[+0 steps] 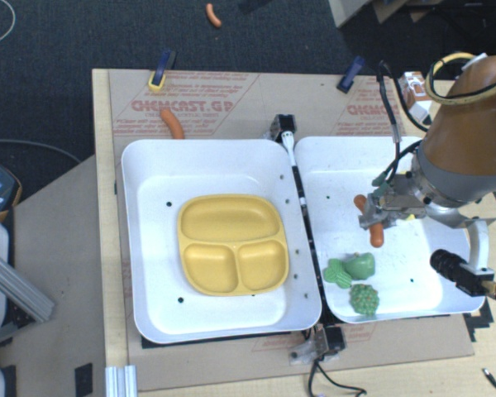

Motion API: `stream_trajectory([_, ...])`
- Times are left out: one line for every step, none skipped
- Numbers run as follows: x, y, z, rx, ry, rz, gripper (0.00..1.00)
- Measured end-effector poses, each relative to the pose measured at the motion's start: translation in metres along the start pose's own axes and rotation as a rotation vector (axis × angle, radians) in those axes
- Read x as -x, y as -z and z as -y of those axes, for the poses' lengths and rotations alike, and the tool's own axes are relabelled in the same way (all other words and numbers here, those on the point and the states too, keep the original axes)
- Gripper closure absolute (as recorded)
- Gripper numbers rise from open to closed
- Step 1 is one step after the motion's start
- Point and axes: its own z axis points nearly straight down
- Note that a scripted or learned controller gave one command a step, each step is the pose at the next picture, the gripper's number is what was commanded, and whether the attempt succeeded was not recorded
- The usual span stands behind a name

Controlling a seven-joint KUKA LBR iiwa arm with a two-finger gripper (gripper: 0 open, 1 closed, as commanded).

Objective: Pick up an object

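Fingers [375, 214] low in the right bin [446, 300], how far open impossible to tell, just above an orange sausage [377, 236]. Sausage lying on the bin floor, long axis roughly vertical in the view. Below it a green pepper [351, 270] and broccoli [364, 298]; yellow divided plate [232, 244] in the left bin [149, 246].

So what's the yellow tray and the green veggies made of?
The tray looks like matte moulded plastic: one even yellow, with rounded dividers. The green veggies look like toy plastic or rubber: flat colour, bumpy moulded tops. I can't tell which.
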Motion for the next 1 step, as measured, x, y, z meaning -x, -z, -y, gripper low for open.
stream_trajectory([0.0161,-0.0132,-0.0035,-0.005,-0.003,0.0,1.0])
